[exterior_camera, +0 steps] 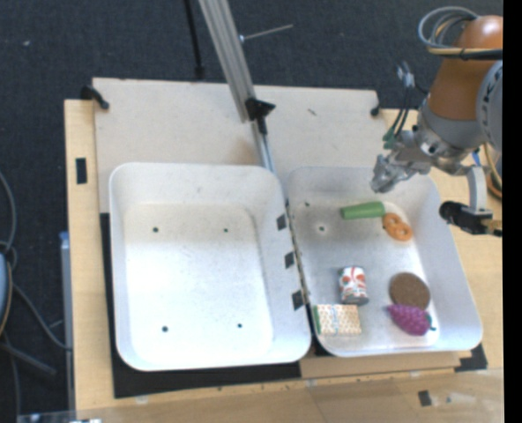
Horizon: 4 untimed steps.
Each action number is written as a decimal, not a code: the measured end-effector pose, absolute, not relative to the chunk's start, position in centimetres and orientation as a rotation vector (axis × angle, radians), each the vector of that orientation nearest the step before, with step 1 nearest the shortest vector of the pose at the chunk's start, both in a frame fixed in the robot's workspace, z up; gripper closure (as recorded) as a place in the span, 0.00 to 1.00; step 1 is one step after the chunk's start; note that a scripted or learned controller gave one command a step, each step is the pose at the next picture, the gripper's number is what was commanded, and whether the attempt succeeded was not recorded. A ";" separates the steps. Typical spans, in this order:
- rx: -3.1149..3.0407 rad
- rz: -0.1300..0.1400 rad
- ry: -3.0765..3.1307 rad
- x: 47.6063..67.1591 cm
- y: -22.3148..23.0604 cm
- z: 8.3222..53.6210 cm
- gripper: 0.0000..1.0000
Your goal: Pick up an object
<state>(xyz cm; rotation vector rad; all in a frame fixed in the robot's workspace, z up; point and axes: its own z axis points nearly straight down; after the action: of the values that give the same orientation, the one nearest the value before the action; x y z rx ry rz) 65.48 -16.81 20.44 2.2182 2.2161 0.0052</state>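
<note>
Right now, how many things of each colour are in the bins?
Green: 1, the green stick
Orange: 1, the orange piece
Red and white: 1, the small can
Brown: 1, the brown disc
Purple: 1, the purple bunch
Patterned: 1, the flat packet
Total: 6

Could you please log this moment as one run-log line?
gripper: over right bin far edge, holding nothing | nearest: green piece | left bin: unused
</note>
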 end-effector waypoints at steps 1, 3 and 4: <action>2.216 0.004 2.222 65.6 -16.9 22.2 1.00; 2.215 0.001 2.229 62.9 -6.3 23.2 1.00; 2.212 0.005 2.230 63.2 -0.5 24.3 1.00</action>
<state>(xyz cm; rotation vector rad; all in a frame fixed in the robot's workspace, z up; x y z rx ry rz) 63.18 -0.49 24.33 2.2118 2.2300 0.0053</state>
